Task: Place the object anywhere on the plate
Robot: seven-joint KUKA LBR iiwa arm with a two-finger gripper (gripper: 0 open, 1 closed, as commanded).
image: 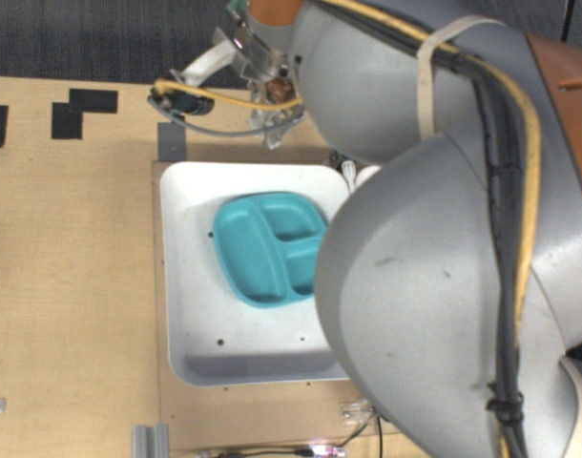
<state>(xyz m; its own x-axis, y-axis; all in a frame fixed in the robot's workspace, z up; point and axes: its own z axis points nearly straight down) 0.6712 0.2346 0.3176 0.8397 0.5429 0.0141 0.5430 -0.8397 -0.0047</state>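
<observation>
Looming grey arm hides much; teal plate in its bin looks bare, end effector grip unclear, so placing seems undone.

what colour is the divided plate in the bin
Teal blue plate, sitting in the white bin; the camera view shows it.

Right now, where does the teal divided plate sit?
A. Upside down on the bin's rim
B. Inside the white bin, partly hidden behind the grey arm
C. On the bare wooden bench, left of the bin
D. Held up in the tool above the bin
B: the teal plate lies flat on the floor of the white bin, compartments up, with the grey arm covering its right edge.
</observation>
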